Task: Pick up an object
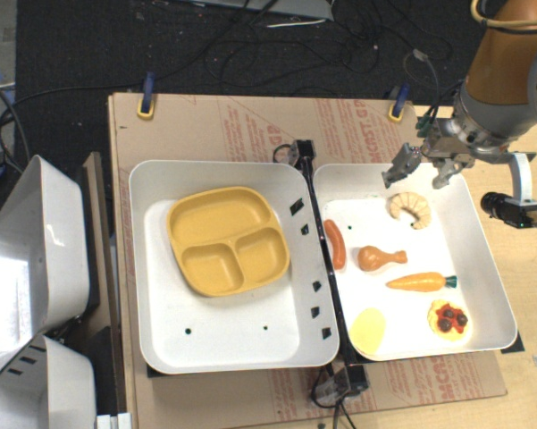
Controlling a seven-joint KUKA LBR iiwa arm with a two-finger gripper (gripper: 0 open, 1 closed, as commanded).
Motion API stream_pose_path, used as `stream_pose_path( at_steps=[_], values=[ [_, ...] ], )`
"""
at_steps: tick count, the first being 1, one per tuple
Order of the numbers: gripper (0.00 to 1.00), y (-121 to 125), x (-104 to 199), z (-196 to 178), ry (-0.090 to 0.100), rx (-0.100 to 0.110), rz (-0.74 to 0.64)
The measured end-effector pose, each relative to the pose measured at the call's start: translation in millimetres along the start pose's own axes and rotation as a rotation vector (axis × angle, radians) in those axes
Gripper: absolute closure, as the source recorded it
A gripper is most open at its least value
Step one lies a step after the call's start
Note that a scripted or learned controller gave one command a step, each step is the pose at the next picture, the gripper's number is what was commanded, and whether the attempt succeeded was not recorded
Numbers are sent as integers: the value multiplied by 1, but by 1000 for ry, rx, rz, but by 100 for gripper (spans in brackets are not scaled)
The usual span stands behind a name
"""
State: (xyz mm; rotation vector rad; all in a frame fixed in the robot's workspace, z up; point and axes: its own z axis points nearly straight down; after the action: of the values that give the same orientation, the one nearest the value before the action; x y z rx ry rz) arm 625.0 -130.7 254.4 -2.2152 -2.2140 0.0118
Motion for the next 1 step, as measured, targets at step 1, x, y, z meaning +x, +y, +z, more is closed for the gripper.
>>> stream_pose_path(
  at_steps=[1],
  values=[
    [0, 2, 0, -8, -2, -12, -2]
  ],
)
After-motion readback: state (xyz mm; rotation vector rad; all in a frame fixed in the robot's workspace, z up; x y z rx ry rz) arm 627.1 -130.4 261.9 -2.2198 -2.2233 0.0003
